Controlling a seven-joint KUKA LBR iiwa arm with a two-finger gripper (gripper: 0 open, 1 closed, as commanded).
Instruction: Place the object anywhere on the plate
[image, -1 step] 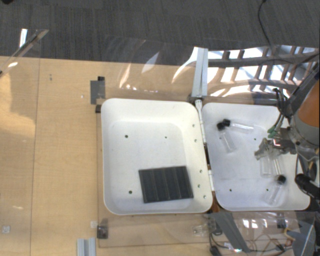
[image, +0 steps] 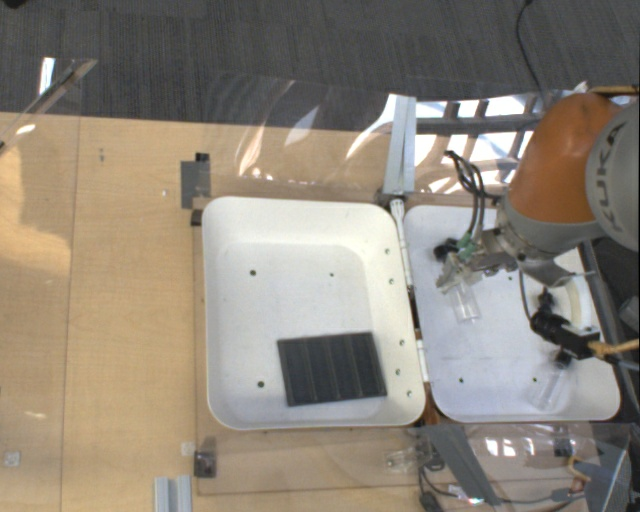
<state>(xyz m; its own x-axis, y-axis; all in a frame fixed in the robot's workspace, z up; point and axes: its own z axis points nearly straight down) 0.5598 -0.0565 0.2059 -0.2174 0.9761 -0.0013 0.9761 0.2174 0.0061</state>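
Observation:
A dark grey ribbed plate (image: 331, 368) lies flat in the left bin (image: 230, 300), near its front edge. My gripper (image: 462, 288) hangs over the left part of the right bin (image: 490, 385), close to the divider between the bins. The arm reaches in from the right. A faint, translucent shape (image: 548, 391) lies near the right bin's front right corner; it is too pale to identify. Nothing is visibly held in the gripper.
A metal post (image: 401, 140) stands at the back, between the two bins. Cables and brackets (image: 470, 480) sit below the right bin's front edge. The wooden bench (image: 100, 300) stretches to the left of the bins.

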